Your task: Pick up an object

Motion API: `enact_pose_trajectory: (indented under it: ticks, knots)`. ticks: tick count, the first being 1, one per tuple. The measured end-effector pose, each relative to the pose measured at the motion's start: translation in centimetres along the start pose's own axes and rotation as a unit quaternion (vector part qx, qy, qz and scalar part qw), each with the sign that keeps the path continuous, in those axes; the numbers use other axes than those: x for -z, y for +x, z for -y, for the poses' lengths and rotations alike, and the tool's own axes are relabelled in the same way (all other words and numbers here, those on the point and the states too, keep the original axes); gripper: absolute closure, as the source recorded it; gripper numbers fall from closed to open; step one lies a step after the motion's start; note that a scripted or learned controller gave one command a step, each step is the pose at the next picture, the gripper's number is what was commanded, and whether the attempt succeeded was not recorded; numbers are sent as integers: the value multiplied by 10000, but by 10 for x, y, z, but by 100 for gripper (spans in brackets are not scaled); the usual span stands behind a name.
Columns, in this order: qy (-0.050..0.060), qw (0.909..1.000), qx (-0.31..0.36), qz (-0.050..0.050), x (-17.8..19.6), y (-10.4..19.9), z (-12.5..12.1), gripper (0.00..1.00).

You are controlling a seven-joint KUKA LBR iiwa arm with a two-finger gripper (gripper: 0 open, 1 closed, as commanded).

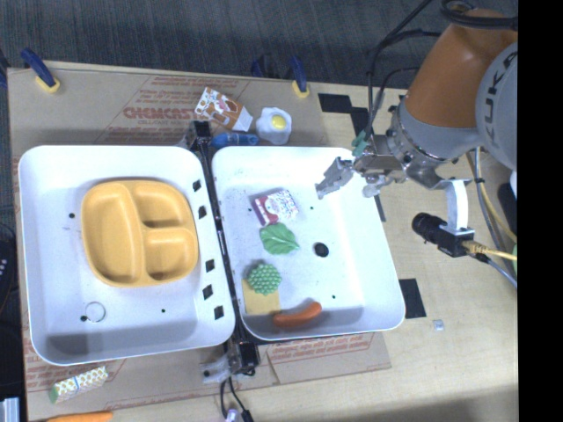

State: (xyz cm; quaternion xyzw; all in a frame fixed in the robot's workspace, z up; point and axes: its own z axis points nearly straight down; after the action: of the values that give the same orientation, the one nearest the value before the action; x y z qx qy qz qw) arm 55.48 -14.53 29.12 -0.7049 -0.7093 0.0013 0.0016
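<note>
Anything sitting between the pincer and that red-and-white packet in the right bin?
Nothing visible. The pincer hangs over the right bin, up and right of the packet, with bare bin floor between them. The green leaf lies below the packet, off that line.

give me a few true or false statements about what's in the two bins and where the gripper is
1. The yellow divided tray lies in the left bin. True.
2. The green leaf lies in the left bin. False: it lies in the right bin.
3. The gripper is above the right bin's far right part. True.
4. The orange sausage is between the gripper's fingers. False: it lies at the near edge, apart from the gripper.
</note>
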Motion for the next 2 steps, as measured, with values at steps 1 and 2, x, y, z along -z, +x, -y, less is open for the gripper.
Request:
enact_pose_trajectory:
  ticks: [1, 2]
  knots:
    - [-16, 9962, 866, 2, -187, -5, -79, 0]
    - [-1, 9882, 1531, -1, -199, 40, -58, 0]
